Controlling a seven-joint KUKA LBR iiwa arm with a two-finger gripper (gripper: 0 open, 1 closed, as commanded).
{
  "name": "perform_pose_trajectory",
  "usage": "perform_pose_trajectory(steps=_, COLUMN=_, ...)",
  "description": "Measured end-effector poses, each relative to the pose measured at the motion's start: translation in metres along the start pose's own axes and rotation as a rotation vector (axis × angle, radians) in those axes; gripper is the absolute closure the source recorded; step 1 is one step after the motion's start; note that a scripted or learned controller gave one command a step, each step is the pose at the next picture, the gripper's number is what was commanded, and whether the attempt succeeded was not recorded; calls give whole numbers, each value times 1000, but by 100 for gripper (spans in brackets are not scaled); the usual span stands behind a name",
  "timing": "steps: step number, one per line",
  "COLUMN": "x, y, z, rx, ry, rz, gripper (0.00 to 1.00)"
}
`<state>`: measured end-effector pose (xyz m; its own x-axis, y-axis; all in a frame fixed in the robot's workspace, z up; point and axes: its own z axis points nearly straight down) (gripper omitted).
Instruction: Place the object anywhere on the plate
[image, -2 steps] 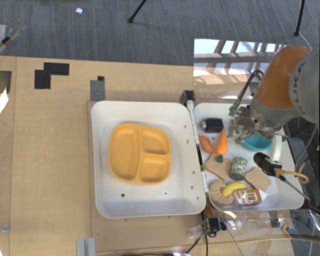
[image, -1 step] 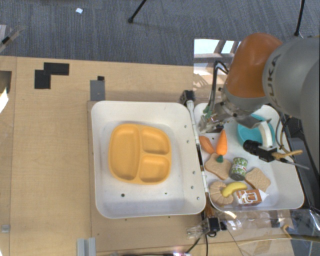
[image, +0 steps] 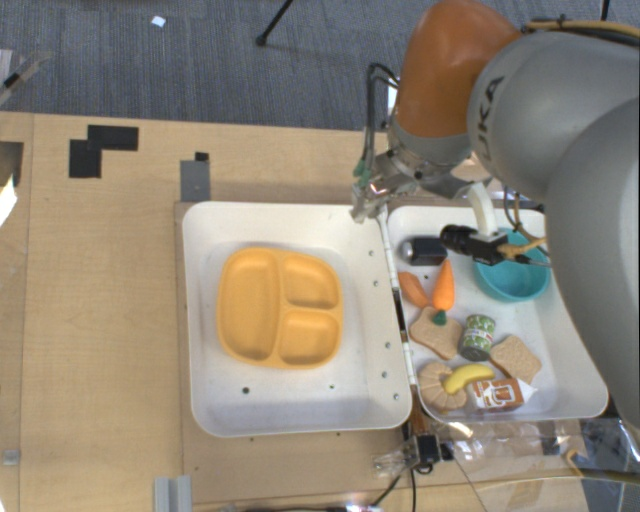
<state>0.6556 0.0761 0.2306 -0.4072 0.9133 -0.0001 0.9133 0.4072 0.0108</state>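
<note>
Two white bins (image: 200, 300) on wooden bench (image: 90, 320)

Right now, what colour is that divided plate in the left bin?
Yellow-orange; the plate shows plainly in the camera view.

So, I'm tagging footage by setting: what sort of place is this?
Probably a robotics lab bench: a grey and orange arm reaches over two white bins, with toy food and a yellow plate inside.

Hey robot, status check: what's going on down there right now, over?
Gripper above the divide between bins, holding nothing visible. Yellow plate bare. Toy food in right bin.
</note>
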Motion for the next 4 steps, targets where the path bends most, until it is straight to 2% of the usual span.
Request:
perform_pose_trajectory(steps=1, x=37, y=32, z=20, rx=2, ry=-1, rz=-228, gripper=100)
perform_pose_trajectory(steps=2, x=128, y=36, z=34, rx=3, ry=4, rz=-421, gripper=100)
perform_pose_trajectory(steps=3, x=152, y=37, z=53, rx=4, ry=2, rz=-591, gripper=100)
perform_pose_trajectory(steps=4, x=152, y=37, z=53, rx=4, ry=2, rz=-590, gripper=0)
